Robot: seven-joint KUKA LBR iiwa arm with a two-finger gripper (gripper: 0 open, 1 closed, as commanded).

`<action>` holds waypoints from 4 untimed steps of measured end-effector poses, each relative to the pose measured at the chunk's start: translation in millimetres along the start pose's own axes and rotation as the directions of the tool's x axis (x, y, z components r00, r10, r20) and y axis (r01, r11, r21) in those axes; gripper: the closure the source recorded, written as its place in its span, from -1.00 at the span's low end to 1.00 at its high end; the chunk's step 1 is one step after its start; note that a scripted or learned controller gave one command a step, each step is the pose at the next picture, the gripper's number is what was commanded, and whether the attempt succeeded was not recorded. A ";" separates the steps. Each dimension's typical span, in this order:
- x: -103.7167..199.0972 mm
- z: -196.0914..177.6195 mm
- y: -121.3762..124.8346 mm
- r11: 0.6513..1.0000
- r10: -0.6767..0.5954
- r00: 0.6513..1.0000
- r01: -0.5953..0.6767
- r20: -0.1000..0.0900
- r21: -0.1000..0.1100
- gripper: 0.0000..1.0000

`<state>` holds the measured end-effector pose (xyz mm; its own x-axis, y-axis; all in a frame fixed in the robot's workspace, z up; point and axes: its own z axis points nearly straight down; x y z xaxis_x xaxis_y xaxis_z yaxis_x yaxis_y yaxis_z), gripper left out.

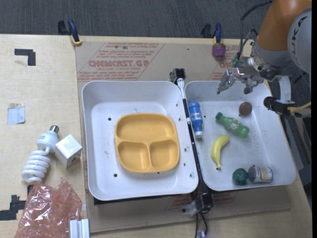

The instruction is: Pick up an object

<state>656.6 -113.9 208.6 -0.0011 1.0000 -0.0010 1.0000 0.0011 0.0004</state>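
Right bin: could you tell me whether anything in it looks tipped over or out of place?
Nothing looks spilled or damaged. In the right bin, the blue bottle, green bottle and small can all lie on their sides, loose beside the banana. The blue bottle lies close along the left wall.

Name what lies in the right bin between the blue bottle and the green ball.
The banana lies between the blue bottle and the green ball, seen in the camera view.
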 end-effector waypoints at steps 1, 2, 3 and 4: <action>-23.4 116.0 2.2 1.000 0.002 1.000 -0.002 0.000 0.000 -1.00; 17.8 116.1 -70.3 1.000 0.003 1.000 -0.003 0.000 0.000 -1.00; 17.0 106.1 -69.5 1.000 0.005 1.000 -0.005 0.000 -0.001 1.00; 17.0 106.1 -69.5 1.000 0.005 1.000 -0.005 0.001 -0.001 -1.00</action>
<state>587.1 -97.1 102.5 0.0034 1.0000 -0.0015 1.0000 -0.0034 0.0018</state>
